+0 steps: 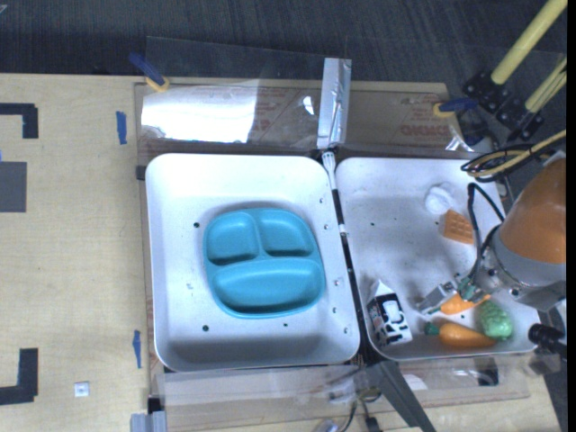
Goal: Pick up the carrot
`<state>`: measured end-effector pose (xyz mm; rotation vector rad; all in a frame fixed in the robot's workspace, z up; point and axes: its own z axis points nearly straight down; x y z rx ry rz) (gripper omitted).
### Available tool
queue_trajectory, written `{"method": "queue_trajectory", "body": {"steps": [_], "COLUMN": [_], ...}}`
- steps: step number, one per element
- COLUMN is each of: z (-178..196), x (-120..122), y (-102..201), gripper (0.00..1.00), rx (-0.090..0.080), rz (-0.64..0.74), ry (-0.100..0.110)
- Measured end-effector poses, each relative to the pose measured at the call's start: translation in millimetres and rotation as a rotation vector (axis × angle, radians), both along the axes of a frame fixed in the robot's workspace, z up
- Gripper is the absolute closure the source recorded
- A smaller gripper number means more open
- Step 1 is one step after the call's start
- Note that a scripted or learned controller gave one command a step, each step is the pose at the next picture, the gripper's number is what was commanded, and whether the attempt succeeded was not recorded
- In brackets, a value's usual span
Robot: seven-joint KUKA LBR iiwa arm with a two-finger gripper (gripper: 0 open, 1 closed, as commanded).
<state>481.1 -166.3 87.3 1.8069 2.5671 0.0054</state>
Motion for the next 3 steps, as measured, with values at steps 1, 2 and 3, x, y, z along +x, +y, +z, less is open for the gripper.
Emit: {"method": "queue_trajectory", "body": {"steps": [1,2,3], "z": [11,11,21], "x": [2,2,3], "y": [1,1,1], "gripper": [1.0,0.0,1.0], "rx": [-0.002,-0.002,-0.003], "rz": [0.002,0.002,0.004], "ry": [-0.006,-0.005,-0.009]}}
